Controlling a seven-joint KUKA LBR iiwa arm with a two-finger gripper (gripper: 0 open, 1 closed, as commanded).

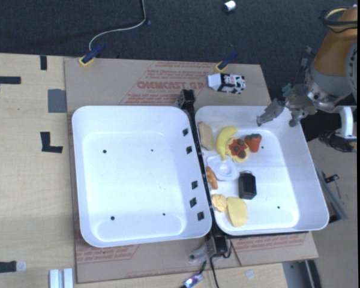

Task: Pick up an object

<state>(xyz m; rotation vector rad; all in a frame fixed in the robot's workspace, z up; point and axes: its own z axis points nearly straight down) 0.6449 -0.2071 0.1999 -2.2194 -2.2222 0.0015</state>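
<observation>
Nearest us in the right bin (312, 221) we see a pale yellow block (237, 212), then a small black box (247, 185) just beyond it. Farther back lie a banana (225, 139) and a red strawberry (253, 142), close together near the divider side. The left bin (90, 179) sits beside it. Above the right bin's far corner hangs the gripper (279, 115), its 2 fingers spread apart and pinching nothing.

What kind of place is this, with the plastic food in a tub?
Most likely a robotics lab: a robot arm reaches over two white bins, toy food fills one, and cables run across the carpet.
</observation>
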